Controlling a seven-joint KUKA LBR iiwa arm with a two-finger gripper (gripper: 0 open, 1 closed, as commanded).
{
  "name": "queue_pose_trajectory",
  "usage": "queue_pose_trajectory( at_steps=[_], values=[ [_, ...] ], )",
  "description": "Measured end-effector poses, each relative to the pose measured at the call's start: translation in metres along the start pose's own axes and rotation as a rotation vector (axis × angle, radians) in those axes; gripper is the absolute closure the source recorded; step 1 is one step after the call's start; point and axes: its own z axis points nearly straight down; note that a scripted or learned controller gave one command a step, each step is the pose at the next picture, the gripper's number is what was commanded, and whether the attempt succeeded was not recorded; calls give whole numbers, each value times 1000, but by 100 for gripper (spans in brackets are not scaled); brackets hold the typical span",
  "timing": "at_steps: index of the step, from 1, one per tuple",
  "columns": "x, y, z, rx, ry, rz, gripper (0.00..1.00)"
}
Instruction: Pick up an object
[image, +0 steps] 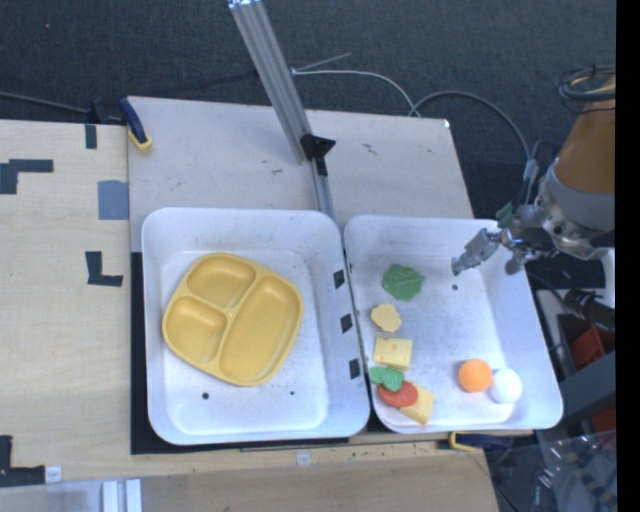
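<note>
Dark carpet surrounds a pale surface (60, 300) that carries two white bins side by side. In the left bin (160, 240) lies a yellow tray (232, 318) with compartments. In the right bin (530, 330) lie the things to pick from: a green leaf (403, 282) near the middle, a yellow lump (386, 318) below it, a yellow block (393, 352), then a red and green piece (393, 388) resting against a yellow wedge (420, 405) near the front wall. An orange ball (475, 375) and a white ball (506, 386) sit touching each other in the front right corner.

The arm (585, 160) comes in from the right, and its pincer (478, 250) hangs over the upper right part of the right bin, above bare floor, near the leaf but apart from it. It touches no object and nothing lies between its fingers; from this slant I cannot tell how wide they stand.

Several risks look likely from here. A straight descent would meet only bin floor. The leaf looks flat and thin, so fingers could close above it or scrape the floor. The two balls may roll away when nudged, and the corner walls leave little room for a finger. The clustered pieces by the front wall could be pushed together, or two caught at once.
</note>
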Motion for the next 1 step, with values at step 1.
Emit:
queue_pose_trajectory(
  at_steps=[1],
  values=[
    [52,94,27,-2,-1,-5,0]
  ],
)
